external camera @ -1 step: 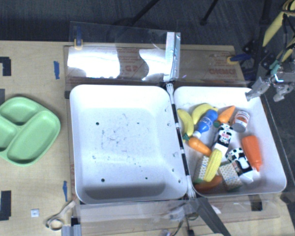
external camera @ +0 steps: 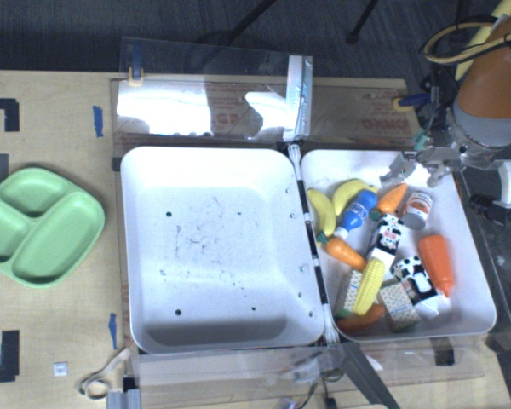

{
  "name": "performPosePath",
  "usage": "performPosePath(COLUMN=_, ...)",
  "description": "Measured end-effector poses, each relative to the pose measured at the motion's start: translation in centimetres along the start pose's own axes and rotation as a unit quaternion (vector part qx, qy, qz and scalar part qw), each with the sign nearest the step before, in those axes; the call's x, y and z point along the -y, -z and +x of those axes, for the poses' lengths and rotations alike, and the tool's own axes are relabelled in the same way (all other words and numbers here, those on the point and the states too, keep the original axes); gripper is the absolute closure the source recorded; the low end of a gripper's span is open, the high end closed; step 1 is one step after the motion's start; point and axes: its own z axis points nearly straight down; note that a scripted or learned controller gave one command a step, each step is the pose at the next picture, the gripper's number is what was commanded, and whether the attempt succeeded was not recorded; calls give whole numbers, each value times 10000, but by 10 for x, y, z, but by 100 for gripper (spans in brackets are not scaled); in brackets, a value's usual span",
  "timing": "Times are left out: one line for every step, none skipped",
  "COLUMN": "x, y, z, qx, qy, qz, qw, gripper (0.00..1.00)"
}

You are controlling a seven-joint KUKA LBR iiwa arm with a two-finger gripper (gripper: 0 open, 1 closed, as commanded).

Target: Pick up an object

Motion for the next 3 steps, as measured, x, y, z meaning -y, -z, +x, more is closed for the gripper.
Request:
performPosePath(x=-19, y=-91, z=-20, qx=11, qy=218, qz=-19, qw=9998, gripper=0)
performPosePath(x=-20, y=-80, z=-20, qx=17, qy=225, qz=-34, qw=9997, gripper=100)
performPosePath(x=3, y=26, z=-26, qx=7, qy=290, qz=-8, qw=9996, gripper=100)
